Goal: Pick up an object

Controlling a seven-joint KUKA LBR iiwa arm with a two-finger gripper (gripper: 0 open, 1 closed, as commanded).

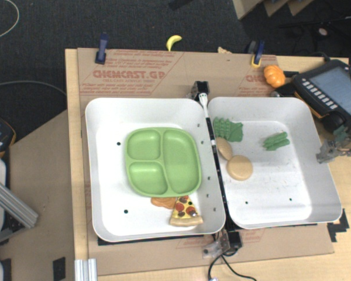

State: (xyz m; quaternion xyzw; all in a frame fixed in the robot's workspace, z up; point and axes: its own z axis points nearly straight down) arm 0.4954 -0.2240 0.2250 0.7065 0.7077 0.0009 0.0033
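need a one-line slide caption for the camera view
Two white bins: left bin holds a green divided plate and pizza slice; right bin holds green toys and tan round pieces.

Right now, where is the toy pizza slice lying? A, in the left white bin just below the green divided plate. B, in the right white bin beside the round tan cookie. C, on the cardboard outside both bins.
A: the toy pizza slice lies in the left white bin, against the lower edge of the green divided plate.
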